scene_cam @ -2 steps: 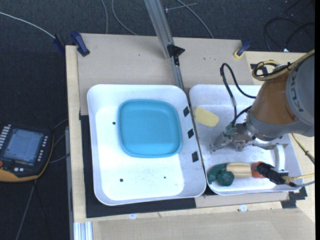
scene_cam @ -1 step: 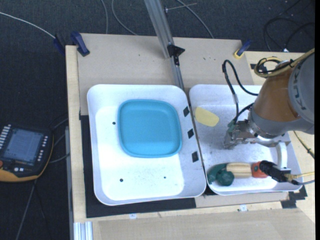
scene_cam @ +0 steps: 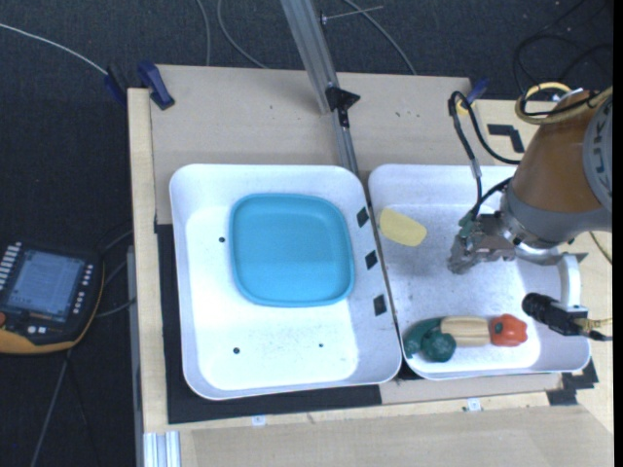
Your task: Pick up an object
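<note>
Over the right bin (scene_cam: 428, 261), the arm (scene_cam: 560, 173) reaches in from the right, its gripper (scene_cam: 465, 254) lowered above bare floor; whether its jaws are apart cannot be told. No legible writing. Along the near wall lie a green object (scene_cam: 431, 342), tan piece (scene_cam: 465, 331) and red piece (scene_cam: 506, 330); a yellow piece (scene_cam: 402, 228) lies apart.

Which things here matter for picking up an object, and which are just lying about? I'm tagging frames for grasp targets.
Belong to the job:
claw
yellow piece
green item
tan block
red item
right bin

Lying about:
blue plate
left bin
handheld controller
cables
</note>
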